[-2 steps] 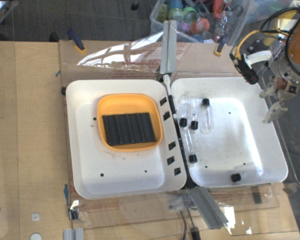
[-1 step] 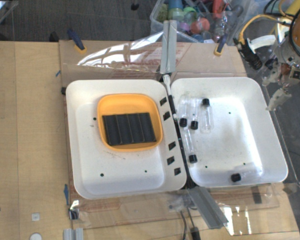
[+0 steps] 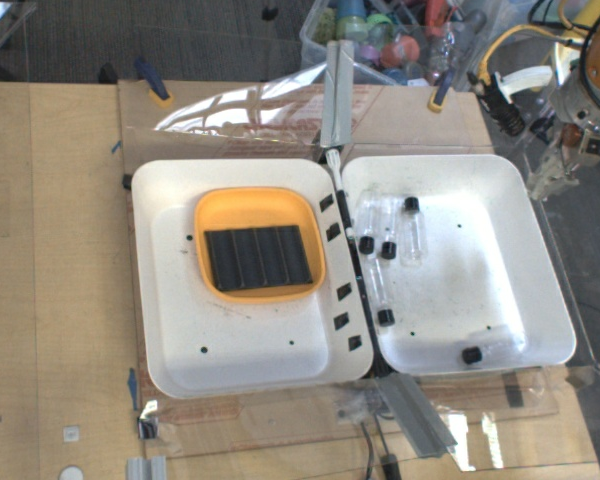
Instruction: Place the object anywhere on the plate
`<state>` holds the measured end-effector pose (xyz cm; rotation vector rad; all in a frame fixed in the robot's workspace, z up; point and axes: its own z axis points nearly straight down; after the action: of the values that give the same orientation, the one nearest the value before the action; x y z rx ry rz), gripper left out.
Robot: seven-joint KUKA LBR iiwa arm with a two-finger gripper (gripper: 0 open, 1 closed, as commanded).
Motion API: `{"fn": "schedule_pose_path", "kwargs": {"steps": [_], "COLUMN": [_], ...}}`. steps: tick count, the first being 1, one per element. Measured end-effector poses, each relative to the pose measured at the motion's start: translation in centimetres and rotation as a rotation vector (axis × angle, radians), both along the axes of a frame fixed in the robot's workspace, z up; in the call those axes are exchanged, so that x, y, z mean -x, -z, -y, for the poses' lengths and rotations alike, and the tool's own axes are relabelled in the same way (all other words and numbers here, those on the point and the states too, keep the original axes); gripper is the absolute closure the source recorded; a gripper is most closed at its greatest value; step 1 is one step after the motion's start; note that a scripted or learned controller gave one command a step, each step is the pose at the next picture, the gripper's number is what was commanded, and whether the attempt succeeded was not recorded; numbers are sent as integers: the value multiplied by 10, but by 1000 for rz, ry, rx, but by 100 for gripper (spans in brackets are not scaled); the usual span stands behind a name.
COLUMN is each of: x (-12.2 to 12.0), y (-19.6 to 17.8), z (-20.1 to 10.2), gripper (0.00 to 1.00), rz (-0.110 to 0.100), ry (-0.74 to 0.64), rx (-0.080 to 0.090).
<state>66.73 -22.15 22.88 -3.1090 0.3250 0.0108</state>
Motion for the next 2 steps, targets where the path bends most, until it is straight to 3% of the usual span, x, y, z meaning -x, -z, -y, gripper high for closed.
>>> {"fn": "schedule_pose_path", "kwargs": {"steps": [1,2], "x": [-1,-1], "y": [-41,-41], "z": [-1,-1], "gripper": [100,0], "rz": [4,4], "ry": [-7,-7], "rx": [8,8]}}
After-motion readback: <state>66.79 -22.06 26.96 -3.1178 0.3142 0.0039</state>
